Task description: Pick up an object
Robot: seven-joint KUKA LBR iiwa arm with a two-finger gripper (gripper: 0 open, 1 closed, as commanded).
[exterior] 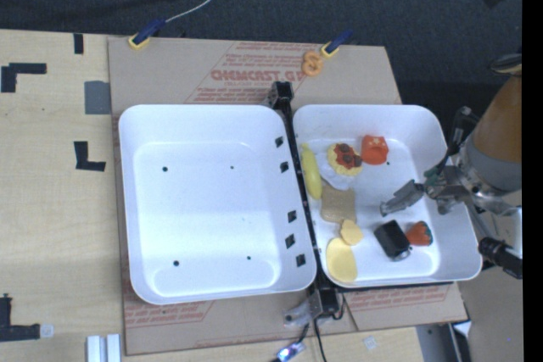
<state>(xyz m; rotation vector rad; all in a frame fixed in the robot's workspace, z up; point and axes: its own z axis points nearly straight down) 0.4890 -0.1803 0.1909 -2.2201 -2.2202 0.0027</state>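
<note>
Camera view from my station, end effector (399, 204) low over the right bin (424, 121), grip state I cannot tell, black block (393, 238) just beside, red piece (418, 233) touching it.

Glossy white plastic bins (204, 119) on matt cardboard sheet (246, 72)

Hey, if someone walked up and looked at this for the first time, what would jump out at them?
Most likely the cluster of small colourful items in the right bin: a red-orange object near the top, yellow pieces along its left side, and a black block near the bottom. The grey arm's gripper reaches in from the right, just above that black block. The left bin is bare white by contrast.
</note>
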